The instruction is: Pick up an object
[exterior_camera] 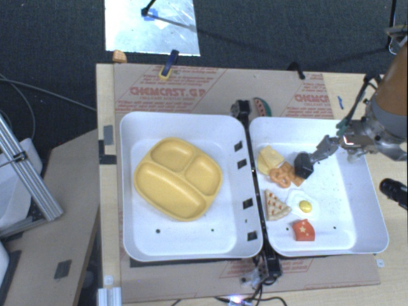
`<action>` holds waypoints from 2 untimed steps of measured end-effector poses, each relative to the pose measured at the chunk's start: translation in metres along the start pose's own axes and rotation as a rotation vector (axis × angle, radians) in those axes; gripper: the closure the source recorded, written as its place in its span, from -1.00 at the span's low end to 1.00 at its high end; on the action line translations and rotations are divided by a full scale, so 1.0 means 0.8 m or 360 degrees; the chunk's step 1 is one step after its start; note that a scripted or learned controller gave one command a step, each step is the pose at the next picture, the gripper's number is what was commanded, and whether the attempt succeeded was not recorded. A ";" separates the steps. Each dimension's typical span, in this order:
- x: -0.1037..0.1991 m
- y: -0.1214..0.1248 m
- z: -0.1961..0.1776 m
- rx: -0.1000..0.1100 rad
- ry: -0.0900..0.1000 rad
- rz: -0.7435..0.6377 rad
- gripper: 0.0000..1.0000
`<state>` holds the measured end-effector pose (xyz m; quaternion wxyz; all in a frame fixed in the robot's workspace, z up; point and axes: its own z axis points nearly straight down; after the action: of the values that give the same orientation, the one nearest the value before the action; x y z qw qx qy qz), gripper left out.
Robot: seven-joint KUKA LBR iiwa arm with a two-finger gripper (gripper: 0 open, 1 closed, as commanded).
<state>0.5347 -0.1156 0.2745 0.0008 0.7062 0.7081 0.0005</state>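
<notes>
The right bin [363, 196] holds several toy foods: a yellow cheese piece [269, 157], an orange piece [281, 176], a pizza slice [275, 204], a fried egg [303, 204] and a red piece [304, 231]. My gripper [303, 165] reaches in from the right and hangs low over the bin, just right of the orange piece and above the egg. Its dark tip hides how the fingers stand, and I see nothing held in it.
A yellow divided plate [178, 178] lies in the left bin [137, 234]. Both bins rest on a cardboard sheet [191, 88]. A dark hinge strip [250, 183] runs between them. The arm's grey wrist [382, 129] stands over the right bin's far right edge.
</notes>
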 end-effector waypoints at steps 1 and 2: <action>-0.053 -0.001 0.208 0.0017 0.0002 0.0008 -1.00; -0.032 -0.064 0.206 0.0008 0.0004 0.0004 -1.00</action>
<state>0.4842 -0.1410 0.1096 -0.0018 0.7071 0.7071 -0.0005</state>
